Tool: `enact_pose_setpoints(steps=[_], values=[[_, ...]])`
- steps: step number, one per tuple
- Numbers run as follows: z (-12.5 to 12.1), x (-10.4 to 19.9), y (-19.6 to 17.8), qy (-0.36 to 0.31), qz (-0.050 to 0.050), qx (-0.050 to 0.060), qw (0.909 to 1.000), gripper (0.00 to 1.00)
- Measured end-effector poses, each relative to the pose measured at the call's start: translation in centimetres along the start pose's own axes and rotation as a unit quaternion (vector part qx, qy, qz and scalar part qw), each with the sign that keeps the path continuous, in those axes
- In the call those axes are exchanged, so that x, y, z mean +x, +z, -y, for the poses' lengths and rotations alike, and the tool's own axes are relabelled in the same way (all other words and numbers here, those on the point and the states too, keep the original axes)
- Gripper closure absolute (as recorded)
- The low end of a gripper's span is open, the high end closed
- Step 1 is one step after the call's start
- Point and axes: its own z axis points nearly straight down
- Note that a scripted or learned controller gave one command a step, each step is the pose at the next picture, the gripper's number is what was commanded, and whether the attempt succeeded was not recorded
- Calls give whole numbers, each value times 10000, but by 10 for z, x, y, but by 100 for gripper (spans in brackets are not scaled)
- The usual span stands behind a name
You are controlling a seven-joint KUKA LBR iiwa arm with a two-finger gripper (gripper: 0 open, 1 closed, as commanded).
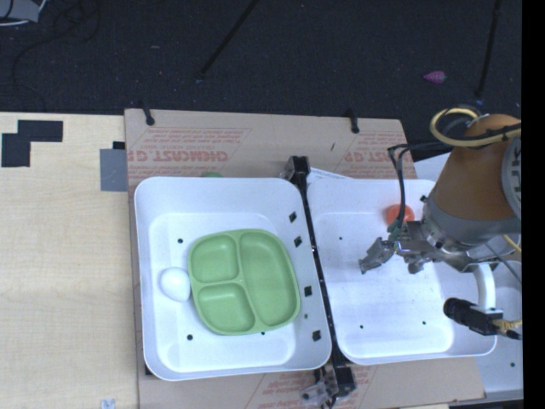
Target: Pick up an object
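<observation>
My gripper (381,258) hangs over the right bin (392,331); whether it is spread or closed I cannot tell. A small orange object (398,214) lies just behind it, likely light and smooth, best pinched across its middle. The left bin (162,207) holds a green divided plate (243,281) touching a white ball (175,284).

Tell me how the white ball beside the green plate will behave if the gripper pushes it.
The white ball looks round and smooth, so it would probably roll. It touches the green plate, whose rim may stop it on that side. It seems small, likely light.
</observation>
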Motion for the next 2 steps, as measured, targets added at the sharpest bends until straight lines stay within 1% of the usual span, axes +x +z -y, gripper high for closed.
enact_pose_setpoints(steps=[1,2], values=[[-3,0,-6,-7,8,-60,10000,0],[-2,1,59,-7,3,-31,10000,0]])
